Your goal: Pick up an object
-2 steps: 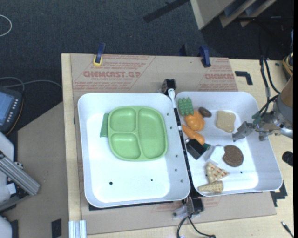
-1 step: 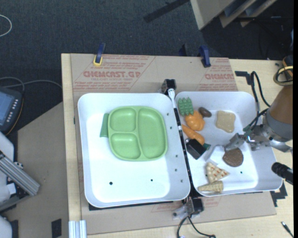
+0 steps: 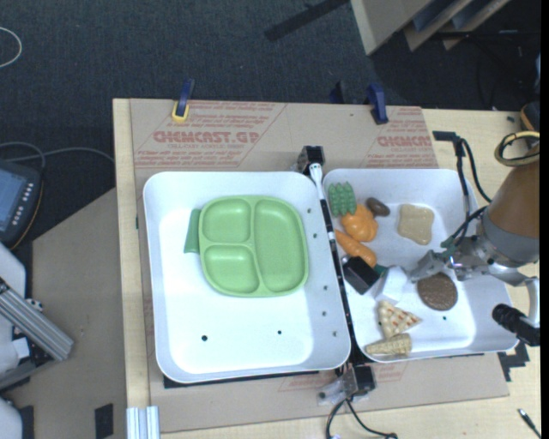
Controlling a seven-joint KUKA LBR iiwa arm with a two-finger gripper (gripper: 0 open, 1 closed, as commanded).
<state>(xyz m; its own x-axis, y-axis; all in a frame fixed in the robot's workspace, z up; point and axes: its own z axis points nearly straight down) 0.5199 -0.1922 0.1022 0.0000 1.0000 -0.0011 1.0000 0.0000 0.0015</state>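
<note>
gripper (image 3: 431, 267): we can't tell its state
target: we pick round flat brown cookie (image 3: 438, 292), at gripper's 5 o'clock, just beside

Floor (image 3: 129, 51): dark blue-grey carpet, evenly lit.
Bench top (image 3: 257, 129): pale brown board printed with red lettering, set on a light wood surface (image 3: 94, 249).
Clamps: one yellow-tipped clamp (image 3: 182, 105) and one blue clamp (image 3: 376, 103) on the board's far edge.
Cable (image 3: 9, 43): thin white loop on the carpet, far left.
Screen device (image 3: 19, 199): dark, at the left edge, with a grey cord (image 3: 77, 154).
Metal rail (image 3: 34, 321): grey, lower left.
Furniture (image 3: 429, 21): light wooden piece, top right, partly cut off.
</note>
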